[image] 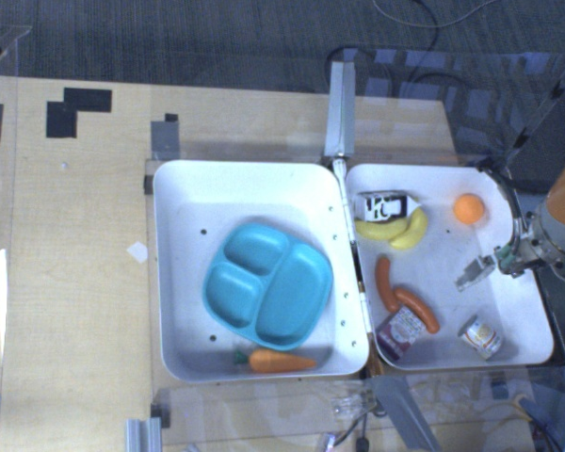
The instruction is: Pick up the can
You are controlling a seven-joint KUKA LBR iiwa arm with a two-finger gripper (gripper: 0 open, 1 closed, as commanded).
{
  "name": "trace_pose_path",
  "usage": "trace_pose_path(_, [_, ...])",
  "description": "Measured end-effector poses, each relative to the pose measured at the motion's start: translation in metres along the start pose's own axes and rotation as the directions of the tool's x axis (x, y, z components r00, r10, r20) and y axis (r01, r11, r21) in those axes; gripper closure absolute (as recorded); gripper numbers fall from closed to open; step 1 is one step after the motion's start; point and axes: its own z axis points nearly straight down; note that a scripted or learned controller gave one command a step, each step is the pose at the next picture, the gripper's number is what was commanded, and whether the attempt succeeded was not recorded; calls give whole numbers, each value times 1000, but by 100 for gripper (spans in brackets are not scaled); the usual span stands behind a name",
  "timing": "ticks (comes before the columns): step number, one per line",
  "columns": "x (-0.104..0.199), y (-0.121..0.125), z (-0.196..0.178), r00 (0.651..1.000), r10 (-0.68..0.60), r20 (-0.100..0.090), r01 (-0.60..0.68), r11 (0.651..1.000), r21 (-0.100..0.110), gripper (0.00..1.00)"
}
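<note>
A small silver can (480,336) lies on its side near the front right corner of the right bin (537,347). A dark maroon can (401,331) lies at that bin's front left, and a black and white can (384,205) lies at its back left against a banana (402,232). My gripper (475,272) hangs over the right half of the right bin, up and slightly left of the silver can and apart from it. Nothing shows in its grasp. The arm comes in from the right edge.
An orange ball (468,209) sits at the back of the right bin, and two sausages (405,298) lie left of centre. The left bin (179,252) holds a blue divided plate (267,283) and a carrot (281,362) at its front wall.
</note>
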Motion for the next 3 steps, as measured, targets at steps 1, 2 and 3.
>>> trace_pose_path(1, [6,-19,-48,990,139,0,-139,990,0,0])
trace_pose_path(2, [-6,-24,59,885,466,-4,-466,885,8,0])
trace_pose_path(3, [-10,57,73,834,552,-1,-552,834,-5,0])
